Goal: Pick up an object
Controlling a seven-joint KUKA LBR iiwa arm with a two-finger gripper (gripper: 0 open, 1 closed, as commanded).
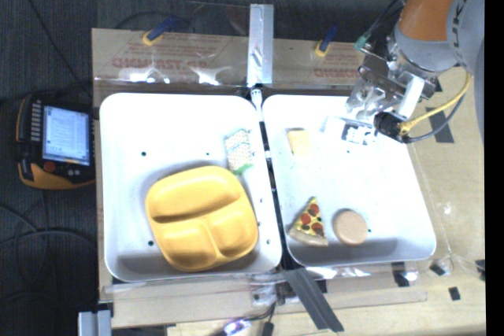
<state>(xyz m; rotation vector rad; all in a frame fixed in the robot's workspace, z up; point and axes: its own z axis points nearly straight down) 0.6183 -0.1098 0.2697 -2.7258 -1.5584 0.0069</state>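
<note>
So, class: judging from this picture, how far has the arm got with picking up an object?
Nothing looks picked yet. The pizza-slice toy, round tan disc and pale yellow block lie in the right white bin. In hand: the gripper sits over that bin's upper part. Left: descend, grasp, lift.

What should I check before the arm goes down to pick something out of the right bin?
1. Tool above the right bin: ok, near its far edge.
2. Tool holding nothing: cannot tell.
3. Things to pick in the right bin: ok, pizza slice, round cookie, pale yellow block.
4. Block apart from the others: ok.
5. Pizza slice and cookie apart: ok, narrow gap.
6. Yellow tray lies in the left bin: ok.
</note>
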